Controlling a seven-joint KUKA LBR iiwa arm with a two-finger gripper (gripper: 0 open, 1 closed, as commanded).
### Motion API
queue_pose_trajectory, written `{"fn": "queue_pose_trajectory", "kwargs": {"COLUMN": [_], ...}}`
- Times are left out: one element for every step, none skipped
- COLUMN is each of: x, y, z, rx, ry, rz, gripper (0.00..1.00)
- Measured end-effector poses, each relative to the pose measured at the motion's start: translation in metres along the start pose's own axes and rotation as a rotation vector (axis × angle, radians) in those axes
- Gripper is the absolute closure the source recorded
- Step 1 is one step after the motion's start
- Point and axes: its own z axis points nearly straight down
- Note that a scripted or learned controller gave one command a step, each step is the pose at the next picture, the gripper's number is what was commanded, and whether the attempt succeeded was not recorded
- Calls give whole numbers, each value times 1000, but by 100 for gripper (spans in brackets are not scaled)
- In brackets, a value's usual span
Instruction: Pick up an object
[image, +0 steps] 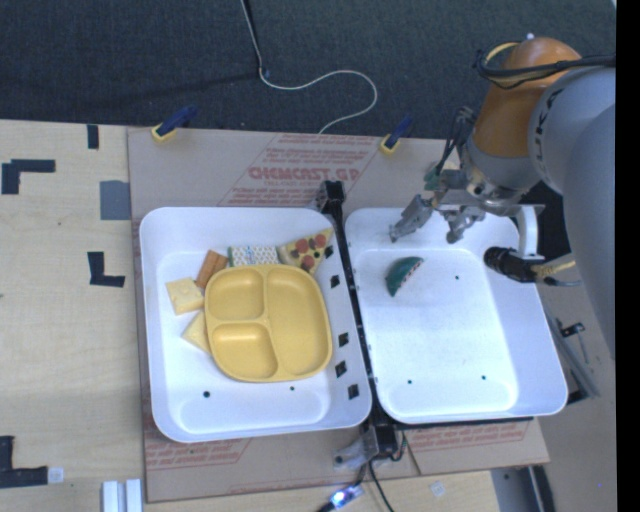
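Glossy yellow sectioned plate (268, 322), dark green wedge (403, 274), metal fingers (406, 224) apart, holding nothing

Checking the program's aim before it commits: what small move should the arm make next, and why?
Probably shift the gripper toward the bench's near edge and down. Its open fingers hang at the right bin's far rim, holding nothing, and the green piece lies just short of them on the bin floor.

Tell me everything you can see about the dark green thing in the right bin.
The small dark green wedge-shaped object lies alone on the floor of the right white bin, in its upper left part. One edge looks curved, the other straighter. Its surface looks matte. Nothing touches it; the gripper hangs above and to its right.
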Motion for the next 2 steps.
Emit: {"fn": "queue_pose_trajectory", "kwargs": {"x": [0, -2], "y": [3, 13], "z": [-10, 44], "rx": [-15, -12], "ry": [-2, -3], "rz": [-3, -4], "gripper": [0, 0]}}
